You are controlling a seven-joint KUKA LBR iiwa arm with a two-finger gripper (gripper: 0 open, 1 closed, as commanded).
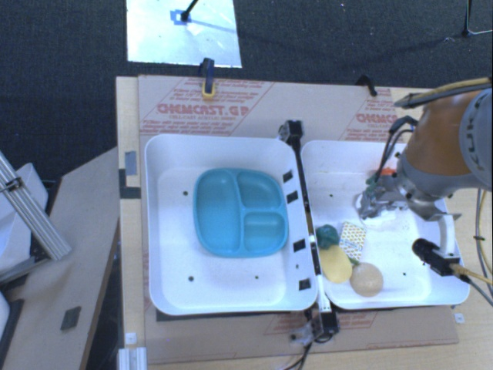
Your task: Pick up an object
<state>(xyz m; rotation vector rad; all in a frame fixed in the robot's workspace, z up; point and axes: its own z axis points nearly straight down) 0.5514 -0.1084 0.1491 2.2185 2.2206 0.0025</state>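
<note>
— White plastic, both bins: why does the left bin (166, 230) carry just a blue tray (237, 211), and the right bin (400, 284) all the small stuff?

— My guess is the right bin serves as the picking pool. A teal lump (327, 234), a yellow piece (337, 264), a patterned bit (353, 237) and a tan ball (367, 279) huddle in its near-left corner, against the divider (301, 206). The yellow piece touches the ball, and the teal lump sits just behind the yellow piece, nearer the divider. Bunched against a wall like that, they look awkward to get at.

— And the tray?

— Flat, three compartments, in the middle of the left bin, across the divider from the cluster. Too broad to grab easily, I'd say.

— What about the pincer (371, 204)?

— It hangs low over the right bin, just beyond the patterned bit on the side away from the divider, under the orange band (431, 141). I see nothing gripped in it, and it seems apart from every object. Whether it is spread or closed, I cannot tell; the tip is a grey blur.

— So nothing is picked yet?

— That's my judgement. All four pieces rest on the bin floor.
</note>
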